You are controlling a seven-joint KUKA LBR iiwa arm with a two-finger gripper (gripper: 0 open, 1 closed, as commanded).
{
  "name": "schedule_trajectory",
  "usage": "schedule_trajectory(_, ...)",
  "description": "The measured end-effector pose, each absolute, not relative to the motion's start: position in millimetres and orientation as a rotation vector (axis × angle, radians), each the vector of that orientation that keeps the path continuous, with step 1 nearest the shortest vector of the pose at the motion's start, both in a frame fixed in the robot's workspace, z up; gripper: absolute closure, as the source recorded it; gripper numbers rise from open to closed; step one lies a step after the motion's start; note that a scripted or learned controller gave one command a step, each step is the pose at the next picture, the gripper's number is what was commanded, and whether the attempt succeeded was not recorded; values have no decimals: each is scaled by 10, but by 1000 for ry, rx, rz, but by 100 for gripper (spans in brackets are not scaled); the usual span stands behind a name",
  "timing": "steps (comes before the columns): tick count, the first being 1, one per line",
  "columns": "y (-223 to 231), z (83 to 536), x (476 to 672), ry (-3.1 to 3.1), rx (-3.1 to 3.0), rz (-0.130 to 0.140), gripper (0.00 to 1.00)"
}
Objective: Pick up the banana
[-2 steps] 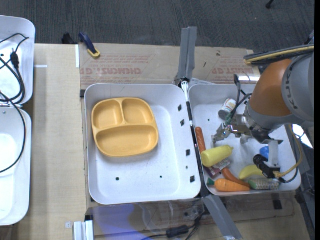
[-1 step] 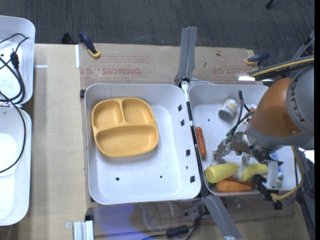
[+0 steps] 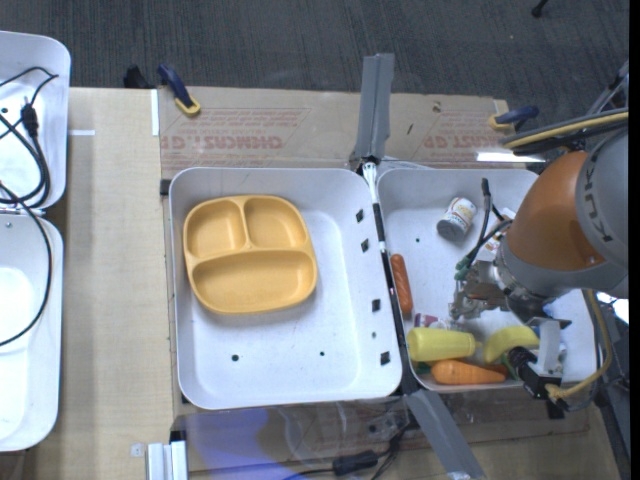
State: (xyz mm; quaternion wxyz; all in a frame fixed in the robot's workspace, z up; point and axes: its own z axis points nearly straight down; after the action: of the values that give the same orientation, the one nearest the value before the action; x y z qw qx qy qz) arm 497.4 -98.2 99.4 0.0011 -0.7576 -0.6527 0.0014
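Underneath, a cardboard-covered bench bears two white bins, dark carpet toward twelve o'clock; whether the gripper grasps the banana, I cannot tell.

gripper low in right bin | banana just beside | yellow tray in left bin

Two white bins are sitting together, holding one yellow divided plate, one can, one hot dog, one carrot, one banana.
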Motion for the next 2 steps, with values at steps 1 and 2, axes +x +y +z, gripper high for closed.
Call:
schedule_trajectory(1, -982, 994, 4974, -2049, -2378, 5, 0)
schedule_trajectory(2, -967, 937, 4799, -2184, -2264, -7, 0)
